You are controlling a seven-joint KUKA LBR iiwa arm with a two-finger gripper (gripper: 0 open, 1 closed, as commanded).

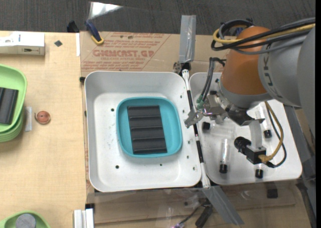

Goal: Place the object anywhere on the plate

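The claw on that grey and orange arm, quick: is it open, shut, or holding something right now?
Claw: cannot be told. It sits over the divide between the two white bins, under the arm's wrist, and this view does not settle its state or any hold.

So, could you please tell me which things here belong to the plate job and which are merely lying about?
Job:
- teal plate
- dark ridged object lying on it
- gripper

Lying about:
- green dish
- white box
- small orange disc
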